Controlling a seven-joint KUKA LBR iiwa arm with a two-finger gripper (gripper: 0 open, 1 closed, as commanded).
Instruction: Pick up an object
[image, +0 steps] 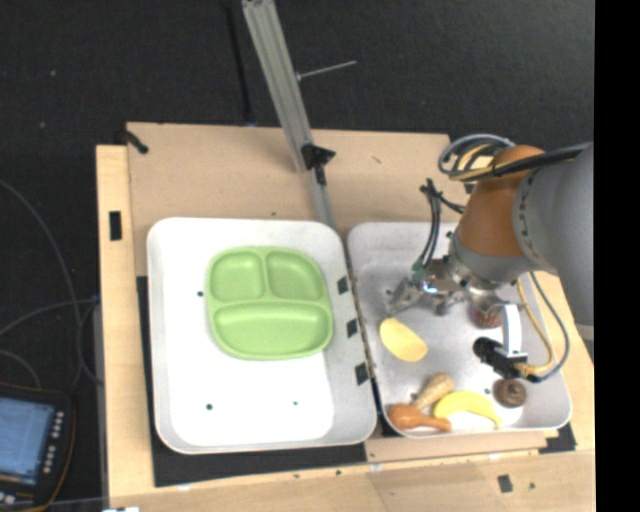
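My gripper (428, 290) hangs low over the upper middle of the right bin (375, 250), a tangle of dull metal linkages, and from this slanted view I cannot tell how it stands or whether it touches anything. Just below it, apart from it, lies a smooth pale-yellow oval piece (402, 340), matte like moulded plastic. Near the bin's lower edge a tan, knobbly piece (434, 389) leans against a glossy orange carrot-like shape (418, 418), with a curved yellow banana shape (468, 407) beside them. A small round brown object (512, 392) sits toward the right wall, and a reddish item (487, 317) is partly hidden under my wrist. The left bin (180, 400) is smooth white plastic with rounded corners and carries a light-green divided plate (268, 303) with three compartments. No writing or labels are readable anywhere.
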